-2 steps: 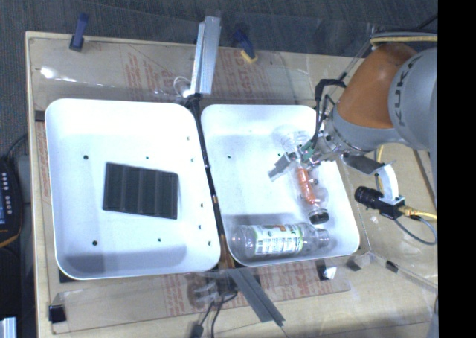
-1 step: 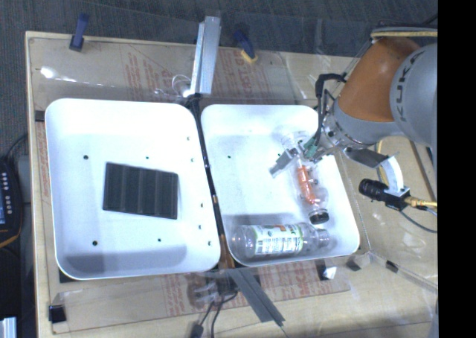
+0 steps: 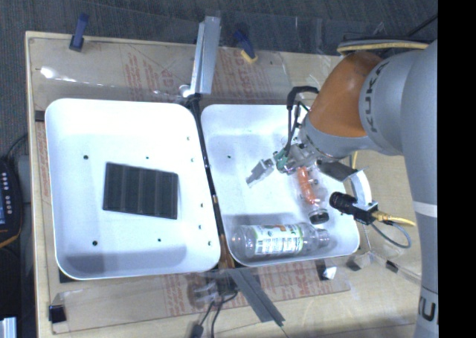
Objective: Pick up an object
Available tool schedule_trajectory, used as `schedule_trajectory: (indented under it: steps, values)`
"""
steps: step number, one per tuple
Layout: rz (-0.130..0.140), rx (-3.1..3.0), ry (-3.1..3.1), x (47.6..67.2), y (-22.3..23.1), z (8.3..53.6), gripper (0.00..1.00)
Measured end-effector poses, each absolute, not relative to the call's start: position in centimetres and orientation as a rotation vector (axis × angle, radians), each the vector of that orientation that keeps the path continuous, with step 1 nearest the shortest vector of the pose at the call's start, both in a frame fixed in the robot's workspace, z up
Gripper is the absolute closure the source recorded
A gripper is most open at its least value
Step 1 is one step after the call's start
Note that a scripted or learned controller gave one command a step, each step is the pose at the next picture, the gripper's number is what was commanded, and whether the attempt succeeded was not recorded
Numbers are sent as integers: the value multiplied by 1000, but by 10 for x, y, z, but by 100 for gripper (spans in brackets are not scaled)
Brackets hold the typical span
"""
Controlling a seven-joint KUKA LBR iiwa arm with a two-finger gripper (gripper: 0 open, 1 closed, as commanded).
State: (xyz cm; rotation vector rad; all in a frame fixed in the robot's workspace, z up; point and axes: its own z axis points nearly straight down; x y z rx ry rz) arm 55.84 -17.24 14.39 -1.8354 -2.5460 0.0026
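Approach step: pincer (image 3: pixel 262 171), fingers' spread not discernible, hovers in right bin (image 3: pixel 223 135); clear bottle (image 3: pixel 279 240) lies along its near wall. Next: descend onto an object.

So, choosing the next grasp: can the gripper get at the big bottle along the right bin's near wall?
Probably yes. The bottle lies uncovered, and the gripper hovers just above it in view. The bin wall right beside it may crowd the grasp.

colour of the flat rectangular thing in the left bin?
Black, with faint lengthwise ribs, the flat rectangle; the camera view shows it.
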Motion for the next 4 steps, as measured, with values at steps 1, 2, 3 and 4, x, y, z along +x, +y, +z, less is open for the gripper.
schedule_trajectory:
  steps: [1, 2, 3, 4]
  values:
    - [0, -1816, -2564, 567, -210, 153, 0]
    - [0, -1687, -2652, 554, -209, 194, 0]
    - [1, -1621, -2688, 555, -208, 168, 0]
    - [0, -1595, -2708, 559, -209, 165, 0]
